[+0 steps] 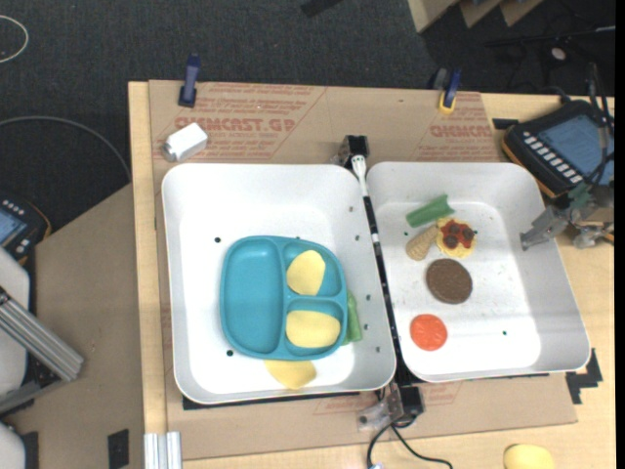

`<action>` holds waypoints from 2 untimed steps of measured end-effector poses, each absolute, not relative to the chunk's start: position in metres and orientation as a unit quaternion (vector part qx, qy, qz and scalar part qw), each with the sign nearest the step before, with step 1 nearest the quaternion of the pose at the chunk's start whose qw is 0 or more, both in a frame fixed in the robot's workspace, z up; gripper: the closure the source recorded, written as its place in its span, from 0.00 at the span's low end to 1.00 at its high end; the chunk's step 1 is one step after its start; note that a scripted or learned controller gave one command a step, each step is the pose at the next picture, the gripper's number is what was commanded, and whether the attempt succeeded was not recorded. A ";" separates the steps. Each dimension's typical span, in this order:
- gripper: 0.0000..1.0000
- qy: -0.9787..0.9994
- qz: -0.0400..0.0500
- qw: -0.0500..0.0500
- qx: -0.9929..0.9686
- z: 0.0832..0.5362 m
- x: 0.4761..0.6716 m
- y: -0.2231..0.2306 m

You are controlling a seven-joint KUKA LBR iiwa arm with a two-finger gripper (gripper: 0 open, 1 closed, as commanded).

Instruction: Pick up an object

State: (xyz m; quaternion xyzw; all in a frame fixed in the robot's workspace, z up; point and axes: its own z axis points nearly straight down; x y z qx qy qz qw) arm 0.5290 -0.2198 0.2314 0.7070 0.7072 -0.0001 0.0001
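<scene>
The right bin holds a green piece, a tan ridged piece, a red-and-yellow toy food, a brown disc and an orange-red round piece. My gripper sits low at that bin's right rim, about 80 px right of the red-and-yellow toy, touching none of the objects. In the left bin lies a blue divided tray with two yellow pieces in its right compartments.
Another yellow piece lies at the left bin's front wall, and a green sliver rests against the tray's right edge. A black handheld pendant rests beyond the right bin's far right corner. A white block sits on the cardboard behind the left bin.
</scene>
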 end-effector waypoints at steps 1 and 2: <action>0.00 0.709 -0.002 -0.008 0.705 0.098 0.512 -0.140; 0.00 0.709 0.001 0.002 0.705 0.084 0.572 -0.109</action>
